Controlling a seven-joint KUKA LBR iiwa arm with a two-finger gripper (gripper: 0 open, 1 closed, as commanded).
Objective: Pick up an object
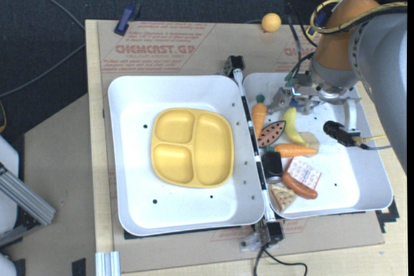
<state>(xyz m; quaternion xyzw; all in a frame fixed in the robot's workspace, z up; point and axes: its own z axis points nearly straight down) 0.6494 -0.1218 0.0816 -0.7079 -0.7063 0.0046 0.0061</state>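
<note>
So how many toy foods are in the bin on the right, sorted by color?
Orange: 2, a carrot and a second carrot
Yellow: 1, a banana
Red: 1, a sausage
Tan: 1, a bread slice
Brown with seeds: 1, a fruit slice
Total: 6 that I can tell apart

A divided plate (192, 147) lay in the left bin (126, 97); a banana (294, 127), carrot (295, 150) and sausage (301, 187) crowded the right bin (369, 168).

yellow tray (192, 147), white bins (126, 139), orange carrot (296, 150)
</note>
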